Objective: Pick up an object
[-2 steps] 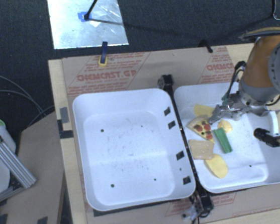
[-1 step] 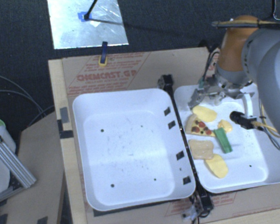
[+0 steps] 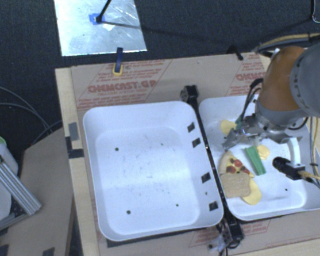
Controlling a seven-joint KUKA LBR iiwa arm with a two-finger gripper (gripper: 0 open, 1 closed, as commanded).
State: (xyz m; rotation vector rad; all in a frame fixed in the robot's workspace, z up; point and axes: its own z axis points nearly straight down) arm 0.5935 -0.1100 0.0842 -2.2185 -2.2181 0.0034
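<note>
Two bins sat side by side on the bench. The left bin (image 3: 147,166) was beside the right bin (image 3: 284,199) (they touched along one edge). Toy food pieces (image 3: 240,169) lay in the right bin, under the arm (image 3: 294,88).

A dark carpeted floor (image 3: 16,38) was seen around the bench. A shiny metal sheet (image 3: 99,20) lay on it at the top. The bench was covered by a printed brown board (image 3: 142,77). An aluminium frame (image 3: 4,178) stood at the left over a tan surface (image 3: 44,225).
</note>
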